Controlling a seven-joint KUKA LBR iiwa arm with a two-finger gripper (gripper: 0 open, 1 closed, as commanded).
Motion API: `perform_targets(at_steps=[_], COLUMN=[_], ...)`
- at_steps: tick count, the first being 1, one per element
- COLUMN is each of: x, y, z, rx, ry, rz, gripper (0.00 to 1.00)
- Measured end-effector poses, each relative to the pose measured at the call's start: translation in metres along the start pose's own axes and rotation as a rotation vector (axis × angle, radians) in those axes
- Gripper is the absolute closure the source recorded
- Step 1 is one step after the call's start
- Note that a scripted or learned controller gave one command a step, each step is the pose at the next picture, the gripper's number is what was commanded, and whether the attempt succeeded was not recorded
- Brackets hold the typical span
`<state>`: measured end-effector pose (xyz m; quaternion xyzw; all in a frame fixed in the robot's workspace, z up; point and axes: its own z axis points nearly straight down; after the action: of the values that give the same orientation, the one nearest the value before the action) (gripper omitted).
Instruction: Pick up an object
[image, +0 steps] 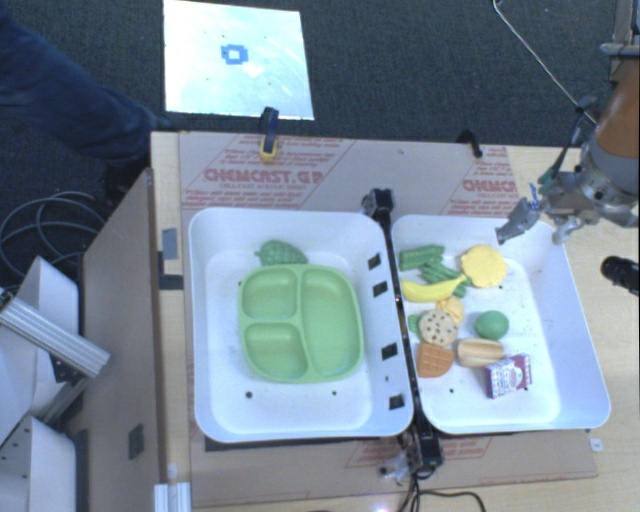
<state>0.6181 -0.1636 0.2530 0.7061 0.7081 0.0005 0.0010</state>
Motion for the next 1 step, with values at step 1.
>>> perform_targets(at_steps=[1], x=[0.0869], y=[-0.0732], z=[-0.1261], rx=[-0.013], ry=[0.003], rz=[-0.01], gripper=[0.0])
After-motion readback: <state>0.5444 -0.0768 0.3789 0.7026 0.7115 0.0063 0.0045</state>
